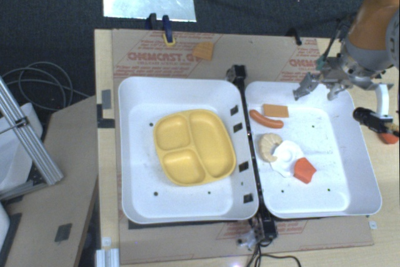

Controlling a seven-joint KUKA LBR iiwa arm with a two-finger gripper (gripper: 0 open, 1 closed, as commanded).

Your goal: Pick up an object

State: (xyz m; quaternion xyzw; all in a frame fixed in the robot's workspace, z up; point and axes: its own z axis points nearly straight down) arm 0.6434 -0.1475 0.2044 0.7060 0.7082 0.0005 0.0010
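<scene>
Hovering above right bin (365, 184) rim, end effector (320, 85) spread wide, empty. Advise descending squarely over sausage (265, 119), clear of cracker (275, 110).

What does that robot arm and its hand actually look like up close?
The arm is bulky and rounded, with an orange band above a grey wrist section. Its hand is grey metal ending in two slim fingers. A thin dark cable runs alongside near the top.
</scene>
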